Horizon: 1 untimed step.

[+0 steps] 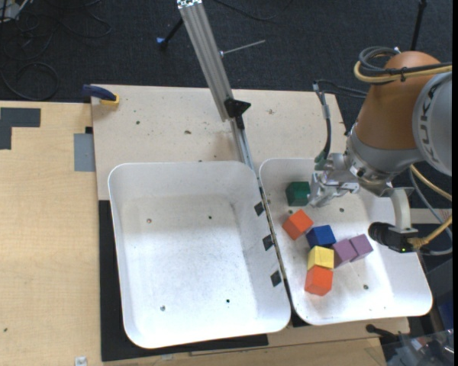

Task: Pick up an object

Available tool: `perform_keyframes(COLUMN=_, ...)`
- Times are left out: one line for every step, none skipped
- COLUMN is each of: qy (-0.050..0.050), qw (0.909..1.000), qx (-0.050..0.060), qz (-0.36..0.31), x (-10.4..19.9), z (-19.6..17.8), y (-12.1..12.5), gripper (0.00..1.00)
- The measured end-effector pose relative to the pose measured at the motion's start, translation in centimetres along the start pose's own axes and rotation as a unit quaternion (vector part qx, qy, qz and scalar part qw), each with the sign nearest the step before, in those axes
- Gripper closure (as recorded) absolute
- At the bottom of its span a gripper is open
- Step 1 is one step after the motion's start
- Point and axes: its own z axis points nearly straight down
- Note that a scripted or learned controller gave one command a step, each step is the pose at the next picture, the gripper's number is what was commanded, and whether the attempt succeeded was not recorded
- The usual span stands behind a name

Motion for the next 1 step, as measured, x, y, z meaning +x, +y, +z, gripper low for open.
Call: perform_keyframes(qy=0.0, qw=1.0, qx=0.0, qz=0.0, x=5.9, z=0.33, y=0.42, gripper=1.0)
